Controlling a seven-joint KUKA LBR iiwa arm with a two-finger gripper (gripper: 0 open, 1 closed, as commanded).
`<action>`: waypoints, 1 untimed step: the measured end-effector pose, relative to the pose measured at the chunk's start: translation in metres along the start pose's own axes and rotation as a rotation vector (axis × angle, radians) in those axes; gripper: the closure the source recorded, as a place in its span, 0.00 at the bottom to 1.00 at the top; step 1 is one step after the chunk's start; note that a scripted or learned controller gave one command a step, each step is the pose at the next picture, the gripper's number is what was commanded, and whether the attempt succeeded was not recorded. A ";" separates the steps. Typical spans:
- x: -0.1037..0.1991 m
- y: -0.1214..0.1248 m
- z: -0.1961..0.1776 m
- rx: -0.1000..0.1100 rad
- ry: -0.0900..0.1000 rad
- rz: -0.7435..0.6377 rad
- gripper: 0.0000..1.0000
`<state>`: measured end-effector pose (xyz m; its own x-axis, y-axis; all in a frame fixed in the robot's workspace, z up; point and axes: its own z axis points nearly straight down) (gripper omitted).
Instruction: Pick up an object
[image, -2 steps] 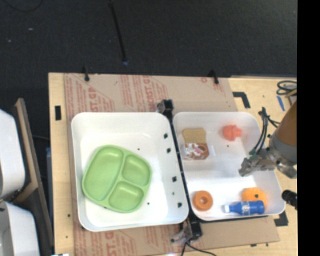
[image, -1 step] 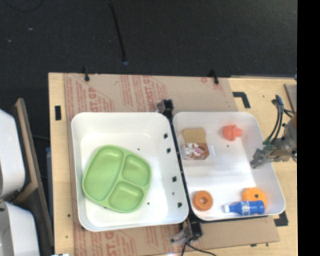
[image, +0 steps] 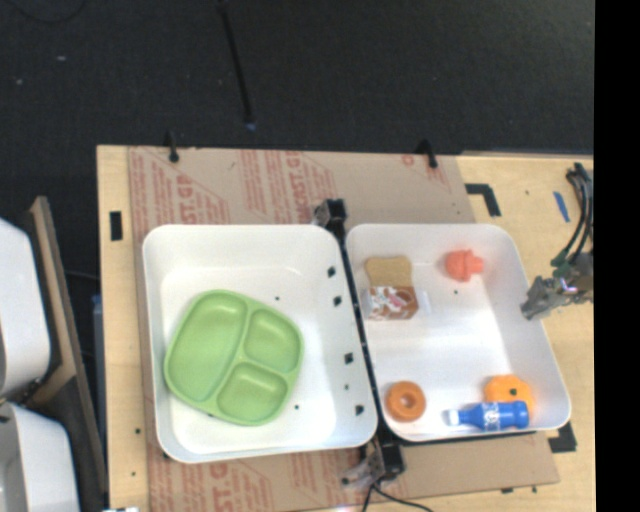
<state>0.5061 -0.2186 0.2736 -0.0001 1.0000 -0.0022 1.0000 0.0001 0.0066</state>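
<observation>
Gripper (image: 545, 297) at the right bin's (image: 500, 238) outer rim, nothing between its fingers that I can make out.

Whether it is released or clenched I cannot tell; it is small, blurred and cut off at the right. Objects hug the edges: tan block (image: 388, 270) and packet (image: 392, 301) left, red piece (image: 462, 263) at the back, orange ring (image: 405, 400), blue bottle (image: 489, 416) at the front. The bin's middle lies open. A green divided plate (image: 234, 357) sits in the left bin (image: 160, 300).

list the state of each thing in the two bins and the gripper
green plate: flat, right way up, left bin
packet: lying flat, right bin
red toy: loose near the far wall
orange ring: lying flat
blue bottle: on its side
orange toy: touching the bottle
gripper: outside the right bin, holding nothing
</observation>
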 end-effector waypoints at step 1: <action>-0.001 0.001 -0.023 0.004 0.001 0.000 1.00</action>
<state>0.5066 -0.2192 0.2971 -0.0002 1.0000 -0.0009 1.0000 0.0002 0.0028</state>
